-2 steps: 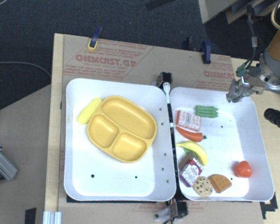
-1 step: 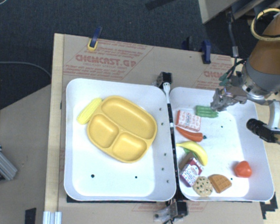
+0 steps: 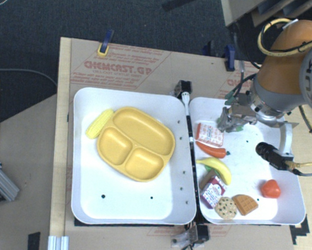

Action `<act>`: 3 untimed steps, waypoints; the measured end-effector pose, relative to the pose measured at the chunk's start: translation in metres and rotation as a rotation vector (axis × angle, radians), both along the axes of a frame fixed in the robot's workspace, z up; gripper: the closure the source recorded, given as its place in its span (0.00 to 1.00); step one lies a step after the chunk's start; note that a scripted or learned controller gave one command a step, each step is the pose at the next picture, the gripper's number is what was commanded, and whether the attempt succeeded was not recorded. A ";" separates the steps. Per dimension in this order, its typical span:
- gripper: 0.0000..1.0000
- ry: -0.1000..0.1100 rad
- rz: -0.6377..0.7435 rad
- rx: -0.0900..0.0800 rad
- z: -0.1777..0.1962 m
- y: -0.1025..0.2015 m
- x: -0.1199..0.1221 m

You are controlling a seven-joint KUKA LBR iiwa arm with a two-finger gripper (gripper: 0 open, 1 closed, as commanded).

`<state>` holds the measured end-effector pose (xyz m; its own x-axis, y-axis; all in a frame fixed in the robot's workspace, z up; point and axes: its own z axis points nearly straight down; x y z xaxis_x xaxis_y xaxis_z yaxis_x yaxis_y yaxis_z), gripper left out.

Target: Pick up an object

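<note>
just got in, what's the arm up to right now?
The hand is down in the right bin, hovering near the red-and-white packet and carrot. Nothing visibly held. Banana, cookie, tomato lie loose in that bin. The left bin has a yellow tray and corn.

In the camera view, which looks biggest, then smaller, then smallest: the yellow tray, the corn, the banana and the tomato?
1. Yellow tray, by far the biggest.
2. Corn and banana: they look about alike in size, so I won't rank them.
3. Tomato, the smallest.
</note>
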<state>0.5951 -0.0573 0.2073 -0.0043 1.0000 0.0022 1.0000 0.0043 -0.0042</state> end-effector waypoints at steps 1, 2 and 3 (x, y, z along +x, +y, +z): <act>1.00 -0.001 0.000 0.000 0.016 0.046 -0.027; 1.00 -0.001 0.000 0.000 0.019 0.085 -0.046; 1.00 0.002 0.002 0.000 0.007 0.134 -0.073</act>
